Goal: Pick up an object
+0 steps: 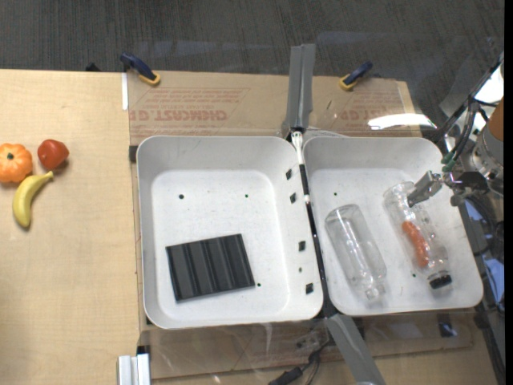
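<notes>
Two clear plastic bottles lie in the right bin (353, 155). One empty bottle (356, 251) lies near the bin's middle. The other bottle (417, 235) holds something orange and has a black cap at its near end. A black ribbed pad (210, 266) lies flat in the left bin (160, 215). My gripper (439, 194) hangs at the right bin's right side, just above the far end of the orange-filled bottle. It is open, and nothing sits between its fingers.
On the wooden bench to the left lie a banana (27, 198), an orange fruit (13, 164) and a red fruit (53, 154). Two clamps (140, 68) hold cardboard behind the bins. A grey divider (300, 95) runs between the bins.
</notes>
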You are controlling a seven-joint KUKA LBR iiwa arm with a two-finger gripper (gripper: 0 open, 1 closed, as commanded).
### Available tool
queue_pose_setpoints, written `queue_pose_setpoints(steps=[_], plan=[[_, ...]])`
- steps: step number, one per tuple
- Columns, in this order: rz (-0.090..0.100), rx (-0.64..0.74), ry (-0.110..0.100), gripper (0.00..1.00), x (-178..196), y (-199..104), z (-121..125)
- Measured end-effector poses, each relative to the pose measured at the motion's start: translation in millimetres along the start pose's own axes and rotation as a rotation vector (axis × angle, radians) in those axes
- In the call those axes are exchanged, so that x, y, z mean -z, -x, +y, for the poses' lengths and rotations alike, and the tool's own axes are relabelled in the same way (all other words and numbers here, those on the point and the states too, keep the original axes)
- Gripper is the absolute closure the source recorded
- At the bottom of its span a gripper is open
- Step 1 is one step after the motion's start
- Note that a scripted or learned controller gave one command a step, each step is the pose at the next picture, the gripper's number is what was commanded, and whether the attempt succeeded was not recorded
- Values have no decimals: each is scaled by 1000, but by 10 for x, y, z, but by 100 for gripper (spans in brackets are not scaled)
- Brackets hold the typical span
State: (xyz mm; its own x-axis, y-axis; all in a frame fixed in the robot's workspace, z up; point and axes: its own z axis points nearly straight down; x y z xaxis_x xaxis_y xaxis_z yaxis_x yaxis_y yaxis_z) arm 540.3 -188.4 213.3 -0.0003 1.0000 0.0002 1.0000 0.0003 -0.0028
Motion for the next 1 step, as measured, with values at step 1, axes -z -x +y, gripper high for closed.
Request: queue_pose_setpoints(steps=[1], plan=[[0,56,3,0,-1119,118,-35]])
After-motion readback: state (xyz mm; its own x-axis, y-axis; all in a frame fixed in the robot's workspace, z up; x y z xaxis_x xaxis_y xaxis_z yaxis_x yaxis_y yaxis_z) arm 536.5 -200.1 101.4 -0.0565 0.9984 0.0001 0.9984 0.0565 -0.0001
